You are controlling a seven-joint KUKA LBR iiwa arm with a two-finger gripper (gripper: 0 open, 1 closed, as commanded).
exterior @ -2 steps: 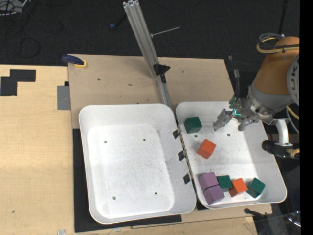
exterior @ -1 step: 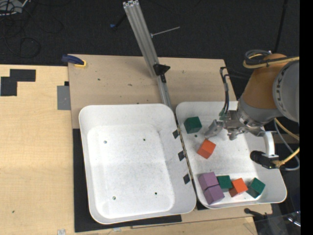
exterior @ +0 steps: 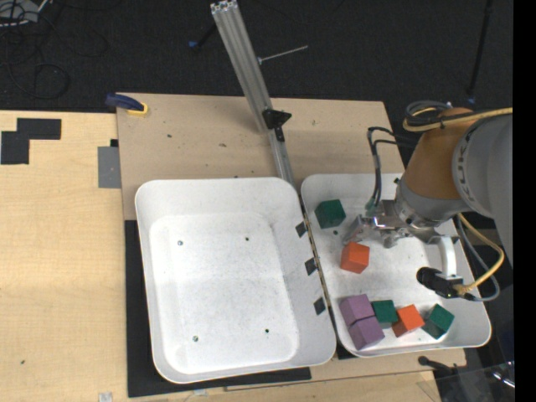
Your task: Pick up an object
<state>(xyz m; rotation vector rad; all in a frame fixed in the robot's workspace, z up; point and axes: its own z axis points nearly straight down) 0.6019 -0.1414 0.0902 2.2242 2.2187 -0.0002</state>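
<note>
- The left bin (exterior: 222, 342) lies nearest the camera and is the largest thing on the bench — its floor bare apart from a few dark specks, which suits it as a place for drops rather than picks.
- The right bin (exterior: 477, 329), touching the left bin's far-side wall, holds every block, so the arm (exterior: 469, 170) reaches in over it from the side away from the left bin.
- The gripper (exterior: 378, 229) hangs low over the right bin's middle, well apart from the left bin; whether its claw is apart or together cannot be told, since the wrist hides the tips.
- The purple block (exterior: 360, 320) sits in the right bin's near part, just beside the wall shared with the left bin — bulky, and awkward to grasp so close to that wall.
- The orange block (exterior: 354, 257) lies just beside the gripper, on its side toward the left bin; it seems the likeliest target, standing free of its neighbours.
- A green block (exterior: 330, 213) rests farther back, near the shared wall.
- A small orange block (exterior: 408, 317) and two green ones crowd beside the purple block, away from the left bin.
</note>
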